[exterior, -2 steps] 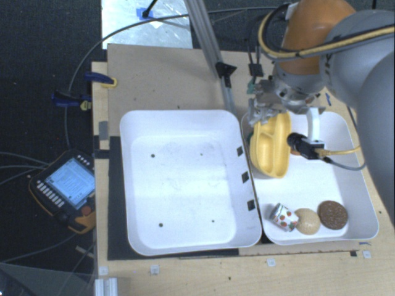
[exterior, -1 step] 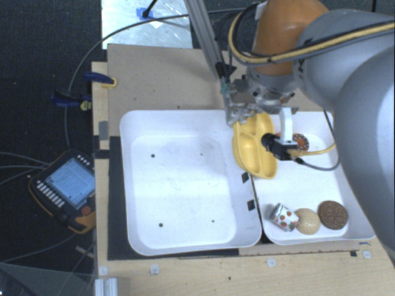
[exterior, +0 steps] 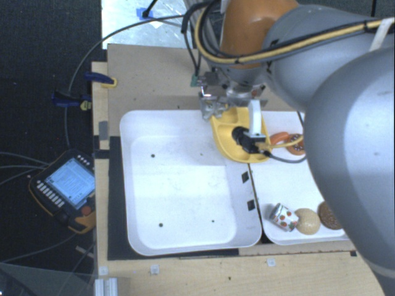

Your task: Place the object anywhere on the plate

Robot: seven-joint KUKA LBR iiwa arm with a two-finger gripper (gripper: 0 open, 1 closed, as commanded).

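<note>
Robot lab: teach pendant (exterior: 65,187), clamped bench (exterior: 185,261), loose cables (exterior: 92,60).

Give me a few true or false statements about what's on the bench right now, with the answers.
1. The yellow plate straddles the divide between the two bins. True.
2. The claw hangs over the left bin's near corner. False: it is over the yellow plate at the far side.
3. A spotted cube lies in the right bin. True.
4. The handheld screen unit sits inside the left bin. False: it lies off the bench, left.
</note>
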